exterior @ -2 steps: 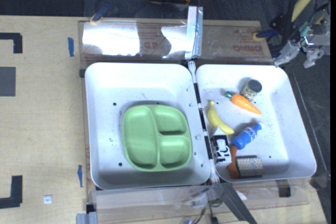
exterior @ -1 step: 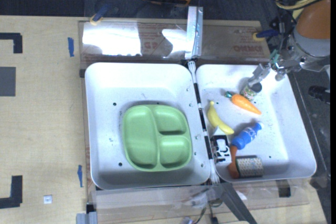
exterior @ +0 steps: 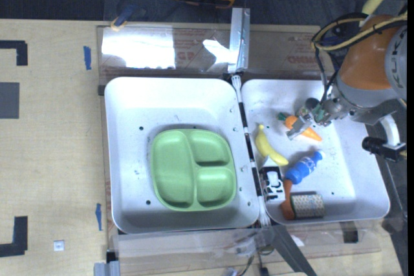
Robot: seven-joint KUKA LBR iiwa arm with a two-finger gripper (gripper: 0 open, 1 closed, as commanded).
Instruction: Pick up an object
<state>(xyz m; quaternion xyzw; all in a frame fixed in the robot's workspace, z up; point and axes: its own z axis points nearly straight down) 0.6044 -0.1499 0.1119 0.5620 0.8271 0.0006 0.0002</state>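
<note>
White plastic bins sit side by side across the middle of the frame. The left bin [exterior: 123,100] holds a green divided plate [exterior: 193,168], which takes its centre and lower half and leaves bare floor along the upper and left walls. The right bin [exterior: 362,197] is more crowded. A yellow banana [exterior: 267,148] lies close to the inner wall at the bin's left. A blue bottle [exterior: 304,167] lies tilted near the middle. A small grater [exterior: 304,205] rests by the lower rim, next to a black-and-white block [exterior: 272,183] at the lower left corner. An orange toy carrot [exterior: 304,127] lies in the upper middle. The gripper [exterior: 303,123] reaches in from the right and sits right over the carrot; whether its fingers are apart or closed I cannot tell, nor whether they touch the carrot. Open floor remains along the right bin's right side and upper left corner.
</note>
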